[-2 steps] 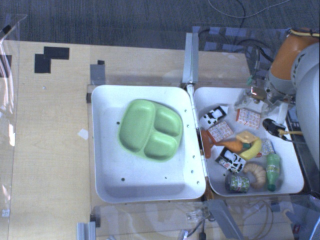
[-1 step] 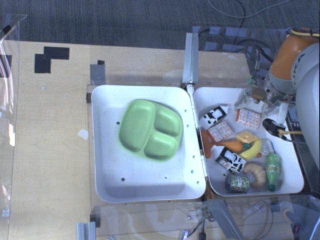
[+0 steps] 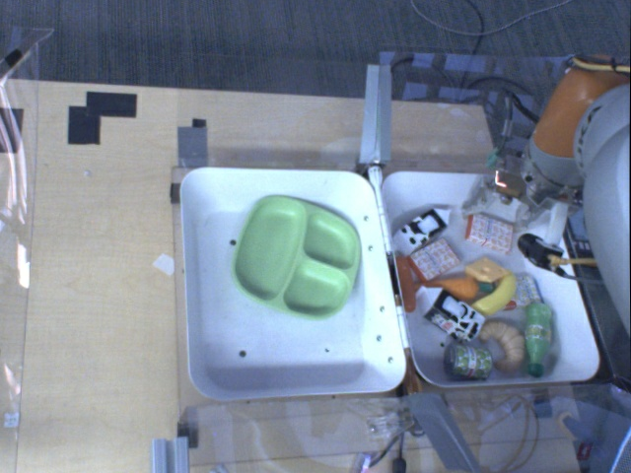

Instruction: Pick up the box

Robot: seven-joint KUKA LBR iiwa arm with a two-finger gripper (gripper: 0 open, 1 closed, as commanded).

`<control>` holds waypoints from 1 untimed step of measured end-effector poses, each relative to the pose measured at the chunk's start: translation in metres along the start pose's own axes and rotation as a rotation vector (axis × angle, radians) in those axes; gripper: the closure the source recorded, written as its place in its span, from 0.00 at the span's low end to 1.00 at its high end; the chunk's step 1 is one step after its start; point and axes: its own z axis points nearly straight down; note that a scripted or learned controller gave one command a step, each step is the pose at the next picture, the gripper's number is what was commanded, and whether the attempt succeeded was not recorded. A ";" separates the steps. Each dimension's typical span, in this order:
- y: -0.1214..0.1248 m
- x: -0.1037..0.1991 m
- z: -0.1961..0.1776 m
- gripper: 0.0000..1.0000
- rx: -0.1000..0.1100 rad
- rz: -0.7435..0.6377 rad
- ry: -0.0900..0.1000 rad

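Where wooden bench [image 3: 99, 294] meets dark carpet [image 3: 246, 18], end effector [image 3: 513, 190] hangs; grip state unclear.

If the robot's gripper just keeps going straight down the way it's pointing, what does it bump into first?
Probably the small red-and-white patterned box lying just under the gripper in the right bin. Depth is hard to judge from this slanted view, so it might hit the bin floor beside it.

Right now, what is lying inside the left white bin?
Inside the left bin lies one green tray with three compartments, and nothing rests in them. Whatever is under the tray is covered, so I cannot see it.
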 end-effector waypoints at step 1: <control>0.000 0.000 0.000 0.00 0.000 0.000 0.000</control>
